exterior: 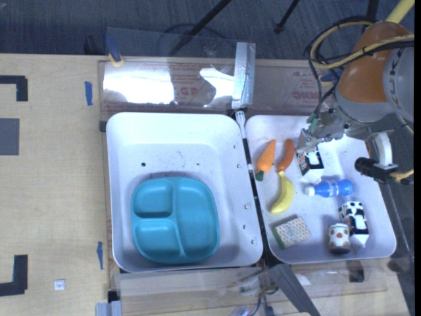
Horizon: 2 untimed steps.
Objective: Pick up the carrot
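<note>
Carrot: the tapered orange carrot with a green stem end lies in the right shallow white bin, near its left wall, just beside a second orange piece.
Tool: the tool hovers just right of that pair; I cannot tell its state.
Crowding: a yellow plastic banana lies just below, so approach room is tight.
Left bin: a blue divided plate sits well apart.

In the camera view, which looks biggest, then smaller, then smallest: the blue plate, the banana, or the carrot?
1. blue plate, by far the biggest.
2. banana and carrot look about alike, so I won't rank them.
</note>
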Motion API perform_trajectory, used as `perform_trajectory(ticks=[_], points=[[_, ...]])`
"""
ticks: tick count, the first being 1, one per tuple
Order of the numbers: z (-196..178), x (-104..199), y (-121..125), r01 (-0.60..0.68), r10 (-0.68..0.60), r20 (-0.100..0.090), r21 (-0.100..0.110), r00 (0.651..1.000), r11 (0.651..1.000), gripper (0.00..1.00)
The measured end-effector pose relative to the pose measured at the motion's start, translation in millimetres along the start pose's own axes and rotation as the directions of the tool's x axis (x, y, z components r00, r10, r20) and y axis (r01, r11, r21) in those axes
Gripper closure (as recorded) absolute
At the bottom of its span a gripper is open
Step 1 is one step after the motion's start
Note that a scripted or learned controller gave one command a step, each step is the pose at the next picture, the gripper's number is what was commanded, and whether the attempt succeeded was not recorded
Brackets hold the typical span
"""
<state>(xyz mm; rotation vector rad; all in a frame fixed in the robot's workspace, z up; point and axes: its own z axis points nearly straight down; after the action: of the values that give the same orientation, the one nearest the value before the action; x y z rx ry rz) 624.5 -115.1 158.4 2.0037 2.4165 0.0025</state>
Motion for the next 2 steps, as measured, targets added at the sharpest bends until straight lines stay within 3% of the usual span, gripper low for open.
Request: perform_trajectory(ticks=[1,2], points=[[-133.0,-42.6,1.7,-0.111,0.111,0.002,-0.001,0.994,0.994,1.00],[-132.4,-42.2,1.7,-0.110,0.110,0.001,0.001,0.994,0.994,0.00]])
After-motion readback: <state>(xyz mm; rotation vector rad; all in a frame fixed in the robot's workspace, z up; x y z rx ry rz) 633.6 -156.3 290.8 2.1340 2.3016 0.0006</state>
